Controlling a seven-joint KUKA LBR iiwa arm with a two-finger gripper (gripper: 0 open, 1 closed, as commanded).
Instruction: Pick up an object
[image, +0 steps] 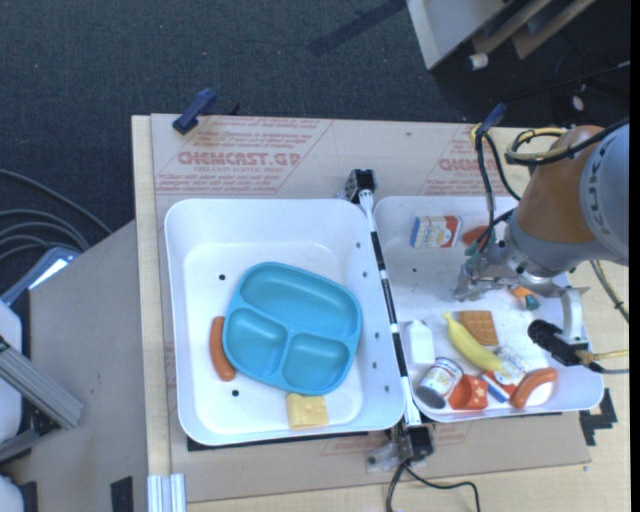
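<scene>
**White bin, crowded corner: a grab here could snag the wrong thing**

White plastic at the near rim of the right bin hems in a can, a red piece and a banana, all touching or nearly so. A descent there risks nudging neighbours. Farther back, the gripper hangs low over bare floor; whether its claw is open or closed I cannot tell. Beyond it lies a small carton, well apart and the easier pick.

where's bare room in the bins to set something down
Left bin: bare floor along the far wall above the blue divided plate, and the near-left corner beside the hot dog and cheese. Right bin: a bare strip between the carton and the banana. Its near half is crowded with the can and other toy food.
</scene>
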